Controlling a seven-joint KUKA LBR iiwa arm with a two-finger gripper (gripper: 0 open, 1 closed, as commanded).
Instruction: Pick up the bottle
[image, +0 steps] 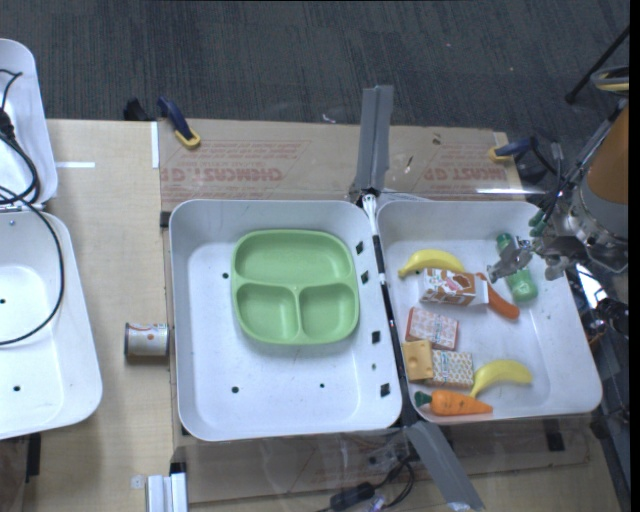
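Over right bin (570, 385), arm (600, 200) low, bottle (519, 280) beneath

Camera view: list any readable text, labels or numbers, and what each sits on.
Red print on the cardboard sheet behind the bins: upside down and blurred, not reliably readable.
Small carton in the right bin: print too small to read.
Green bottle: no readable label.

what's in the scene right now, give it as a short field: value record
left bin: green divided plate
right bin: two bananas, upper and lower; carrot; small carton; cracker packs; green bottle
bottle: lying in the right bin near its far right side
gripper: low over the bottle; grasp cannot be told
outside bins: small can on the bench, left of the left bin
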